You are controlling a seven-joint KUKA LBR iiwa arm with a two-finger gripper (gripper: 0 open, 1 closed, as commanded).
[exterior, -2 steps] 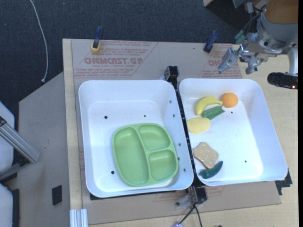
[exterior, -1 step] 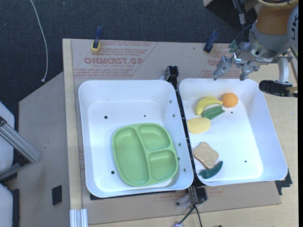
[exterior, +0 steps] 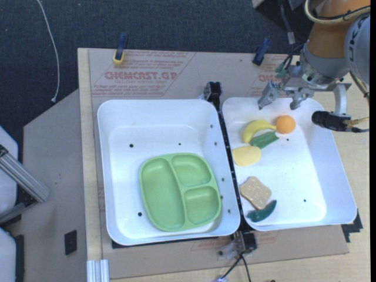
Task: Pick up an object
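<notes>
Bright and even overall, lit from above. Strong glare off both white bins, washing out their walls and corners. Soft, short shadows only, tucked under the green divided plate and beside the toy foods. Dim toward the dark carpet at top, detail there nearly lost. Slightly soft focus throughout, with coarse, noisy edges. Blurred around the gripper and orange wrist band. Mild slant perspective, no marked bending at edges.
</notes>
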